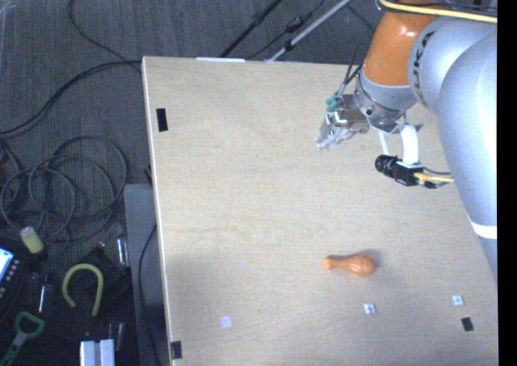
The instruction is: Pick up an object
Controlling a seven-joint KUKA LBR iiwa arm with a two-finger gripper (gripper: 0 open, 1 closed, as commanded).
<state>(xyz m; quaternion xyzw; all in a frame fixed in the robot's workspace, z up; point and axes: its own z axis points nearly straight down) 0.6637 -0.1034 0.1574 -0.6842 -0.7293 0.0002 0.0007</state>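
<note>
Here, hand [331, 136] at upper right of the frame above the bench [242, 195], grip impossible to tell, well apart from the orange pear-shaped toy [352, 264] lying at lower right.

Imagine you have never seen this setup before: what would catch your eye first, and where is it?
The big grey arm with its orange band crowds the upper right, its gripper hanging over the pale wooden board. Next is the lone small orange object, shaped like a pear or gourd, lying on the board's lower right, well apart from the gripper. Dark cables sprawl on the floor at left.
</note>
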